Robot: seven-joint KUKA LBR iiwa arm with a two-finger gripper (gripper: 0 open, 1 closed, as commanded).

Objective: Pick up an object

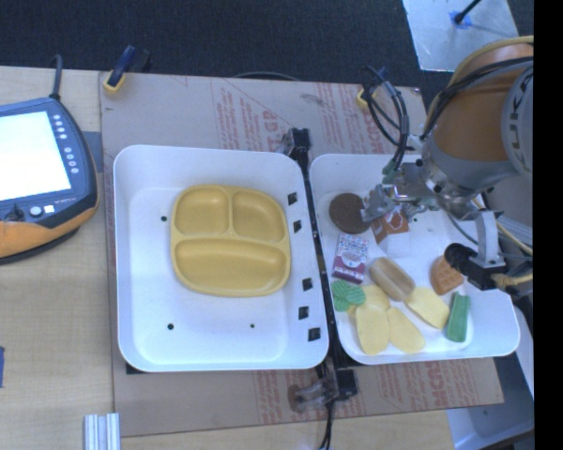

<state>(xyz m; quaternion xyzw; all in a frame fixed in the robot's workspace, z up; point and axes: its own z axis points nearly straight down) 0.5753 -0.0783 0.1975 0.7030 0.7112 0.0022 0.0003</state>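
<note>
I am watching the gripper (391,206) hovering at the upper part of the right bin (507,340), just beside the brown disc (347,212). I cannot tell how it is set. Nothing is being lifted; I am judging this the approach. Next: descending squarely onto the disc, clear of the packet (351,257).

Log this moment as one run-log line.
arm: over right white bin | pincer: beside round brown cookie | yellow divided plate: left bin | pick: not yet
</note>
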